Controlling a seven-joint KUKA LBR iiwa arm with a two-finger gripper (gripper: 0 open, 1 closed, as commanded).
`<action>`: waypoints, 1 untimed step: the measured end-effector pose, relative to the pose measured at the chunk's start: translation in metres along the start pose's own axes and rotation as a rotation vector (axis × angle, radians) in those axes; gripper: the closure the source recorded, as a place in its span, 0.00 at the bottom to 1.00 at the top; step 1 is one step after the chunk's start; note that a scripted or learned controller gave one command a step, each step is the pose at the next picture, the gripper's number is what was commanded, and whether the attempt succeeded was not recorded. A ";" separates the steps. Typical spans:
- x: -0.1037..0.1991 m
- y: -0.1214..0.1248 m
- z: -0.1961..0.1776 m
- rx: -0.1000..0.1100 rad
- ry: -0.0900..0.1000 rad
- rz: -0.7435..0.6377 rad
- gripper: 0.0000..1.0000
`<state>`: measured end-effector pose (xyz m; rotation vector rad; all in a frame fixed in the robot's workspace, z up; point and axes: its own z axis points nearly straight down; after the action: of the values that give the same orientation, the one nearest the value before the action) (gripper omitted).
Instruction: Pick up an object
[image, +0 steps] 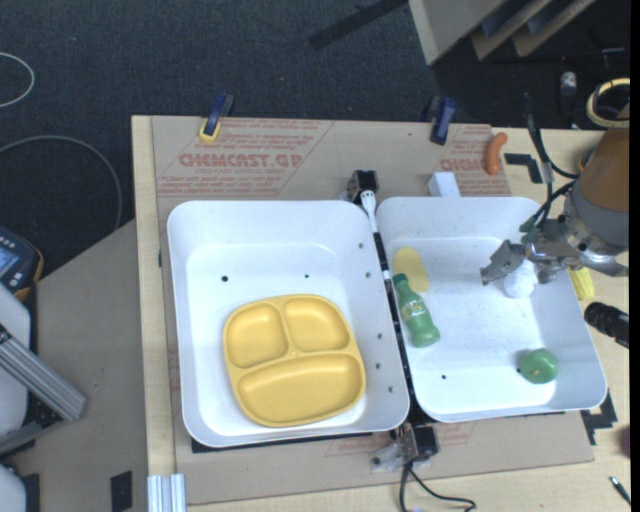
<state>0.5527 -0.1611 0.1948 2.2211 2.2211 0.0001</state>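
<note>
My gripper (522, 268) hangs over the right bin (470, 395), near its far right side. It is open, and one grey finger (497, 267) slants out to the left. A small white object (518, 285) lies on the bin floor just under the gripper, partly covered by it. A green bottle (415, 315) lies along the bin's left wall with a yellow piece (411, 268) at its far end. A round green object (539, 366) sits at the near right.
The left bin (195, 260) holds a yellow divided plate (292, 358). A black divider clip (364, 186) sits where the two bins meet at the back. Cables (540, 160) and an orange item (494, 153) lie on the bench behind the right bin.
</note>
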 end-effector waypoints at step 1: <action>0.000 0.001 -0.011 -0.003 -0.001 -0.001 1.00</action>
<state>0.5534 -0.1611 0.2057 2.2175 2.2199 0.0023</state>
